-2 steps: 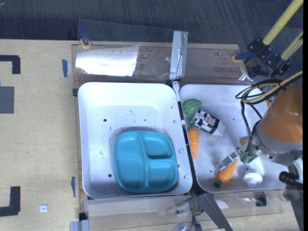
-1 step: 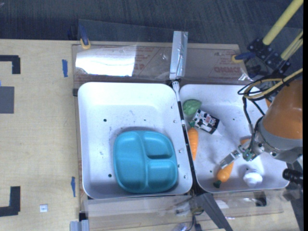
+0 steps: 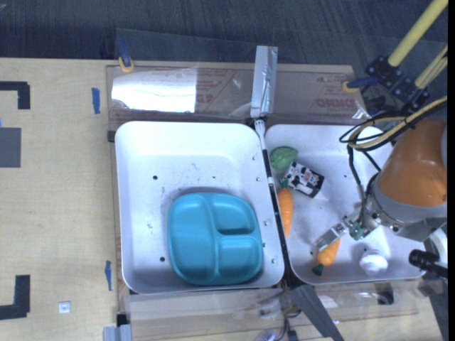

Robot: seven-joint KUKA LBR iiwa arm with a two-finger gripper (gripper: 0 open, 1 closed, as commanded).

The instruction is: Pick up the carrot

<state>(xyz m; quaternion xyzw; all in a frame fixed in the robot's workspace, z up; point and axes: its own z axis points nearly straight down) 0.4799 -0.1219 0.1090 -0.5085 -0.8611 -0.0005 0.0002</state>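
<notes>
The carrot (image 3: 284, 210) lies in the right bin (image 3: 323, 137), tight against the wall next to the left bin (image 3: 135, 190). It points down toward the near edge. The claw (image 3: 352, 229) is low in the right bin, well apart from the carrot. It is just beside the top of a small orange toy with a green end (image 3: 327, 251). I cannot tell if the claw is spread or pressed together. A blue plate (image 3: 213, 239) sits in the left bin.
</notes>
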